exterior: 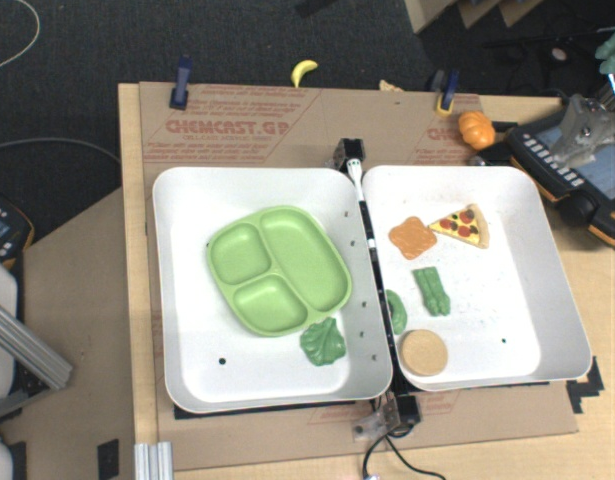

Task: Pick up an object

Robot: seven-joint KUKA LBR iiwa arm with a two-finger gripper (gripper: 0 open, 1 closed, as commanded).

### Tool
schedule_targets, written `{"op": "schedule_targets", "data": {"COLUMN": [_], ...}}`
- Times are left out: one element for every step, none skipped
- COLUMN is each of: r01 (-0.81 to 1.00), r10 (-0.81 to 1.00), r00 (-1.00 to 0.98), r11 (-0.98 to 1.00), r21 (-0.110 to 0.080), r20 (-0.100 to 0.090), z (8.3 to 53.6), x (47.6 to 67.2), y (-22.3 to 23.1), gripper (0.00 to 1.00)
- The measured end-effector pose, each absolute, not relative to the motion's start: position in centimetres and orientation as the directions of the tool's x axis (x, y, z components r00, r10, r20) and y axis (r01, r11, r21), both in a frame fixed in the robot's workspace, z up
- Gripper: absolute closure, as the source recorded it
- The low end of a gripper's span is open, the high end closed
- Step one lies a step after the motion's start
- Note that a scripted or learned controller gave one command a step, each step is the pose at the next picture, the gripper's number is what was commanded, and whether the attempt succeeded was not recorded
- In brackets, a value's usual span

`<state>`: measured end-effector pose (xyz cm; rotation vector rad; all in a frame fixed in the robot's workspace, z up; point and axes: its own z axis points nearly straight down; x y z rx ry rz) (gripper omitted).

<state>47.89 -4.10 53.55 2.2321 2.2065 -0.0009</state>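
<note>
Two white bins, the left bin (pixel 177 298) and the right bin (pixel 547 298), are counted, together with one green divided tray (pixel 277 268), two leafy green pieces (pixel 323 341) (pixel 395 311), one pizza slice (pixel 461 226), one orange piece (pixel 412 237), one green vegetable piece (pixel 431 292) and one round tan biscuit (pixel 424 352).

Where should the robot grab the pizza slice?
Probably across the narrow middle of the pizza slice, coming straight down from above. It lies flat in the right bin, with bare floor along both long edges, though the orange piece sits close to its tip.
</note>
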Motion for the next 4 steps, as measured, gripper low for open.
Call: {"op": "schedule_targets", "data": {"r01": [1.0, 1.0, 1.0, 1.0], "r10": [1.0, 1.0, 1.0, 1.0], "r00": [0.005, -0.011, 0.006, -0.011], "r11": [-0.005, 0.011, -0.006, 0.011], "r21": [-0.011, 0.01, -0.009, 0.016], "r20": [0.0, 0.003, -0.001, 0.004], "z": [43.1, 50.7, 41.4, 54.3], "x": [47.9, 48.0, 47.9, 48.1], "y": [-6.5, 2.1, -3.3, 6.2], "gripper": [1.0, 1.0, 1.0, 1.0]}}
